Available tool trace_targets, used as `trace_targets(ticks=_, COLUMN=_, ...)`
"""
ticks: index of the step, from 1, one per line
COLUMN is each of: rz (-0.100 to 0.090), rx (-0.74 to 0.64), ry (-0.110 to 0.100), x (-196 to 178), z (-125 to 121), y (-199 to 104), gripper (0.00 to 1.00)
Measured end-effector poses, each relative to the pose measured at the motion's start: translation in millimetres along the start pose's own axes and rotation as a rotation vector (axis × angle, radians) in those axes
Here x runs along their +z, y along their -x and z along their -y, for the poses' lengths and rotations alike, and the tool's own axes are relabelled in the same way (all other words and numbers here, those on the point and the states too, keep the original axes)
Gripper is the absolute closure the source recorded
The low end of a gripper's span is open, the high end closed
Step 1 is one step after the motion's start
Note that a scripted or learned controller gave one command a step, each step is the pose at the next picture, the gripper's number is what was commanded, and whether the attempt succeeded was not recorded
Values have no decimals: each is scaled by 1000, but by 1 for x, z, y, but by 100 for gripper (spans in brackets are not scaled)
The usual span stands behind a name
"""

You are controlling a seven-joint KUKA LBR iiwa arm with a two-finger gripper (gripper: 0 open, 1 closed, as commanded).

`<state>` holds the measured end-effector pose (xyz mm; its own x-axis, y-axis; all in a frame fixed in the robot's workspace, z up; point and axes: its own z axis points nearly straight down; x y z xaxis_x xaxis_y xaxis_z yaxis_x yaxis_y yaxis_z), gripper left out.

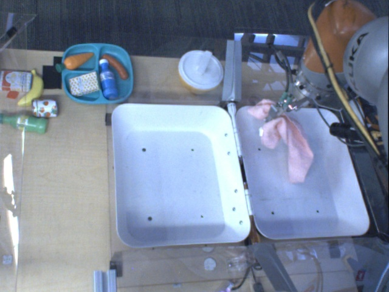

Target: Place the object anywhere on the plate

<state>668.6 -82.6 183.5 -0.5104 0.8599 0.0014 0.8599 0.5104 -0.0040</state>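
— Pink cloth (290, 145)?
— Pinched at its upper end between the fingers of the gripper (284, 106), closed on the fabric. Bunched into a lump just to the view's left of the fingers, then trailing in a long fold below them and slightly to the right.

— Resting on anything?
— Spread over the floor of the right bin (358, 224), in its upper half. Hard to tell whether hanging clear or lying flat at the lower end.

— And the arm?
— Grey arm (364, 53) with its orange band, up and to the right of the fingers, cables looping alongside.

— The plate?
— Blue divided plate (124, 62), far to the left of the fingers and a little above them, on the wooden bench beyond the left bin (176, 181). Well apart from the cloth. Already loaded with a toy carrot (79, 60), a sausage (118, 67), a small blue bottle (107, 78) and a pale speckled block (82, 84).

— Anything between?
— White lidded bowl (200, 70), left of the fingers and slightly higher, just past the left bin's top rim.

— Farther out?
— Beyond the plate, at the far left: a banana (33, 89), a small can (45, 107) lying on its side, a green bottle (27, 123) lying flat.
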Motion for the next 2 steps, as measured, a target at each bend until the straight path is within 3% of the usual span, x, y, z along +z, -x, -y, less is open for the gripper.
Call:
trace_targets(ticks=1, rz=0, rx=-7, ry=2, x=-37, z=-1, y=-1, gripper=100)
trace_targets(ticks=2, rz=-1, rx=-412, ry=1, x=-30, z=-20, y=-50, gripper=100)
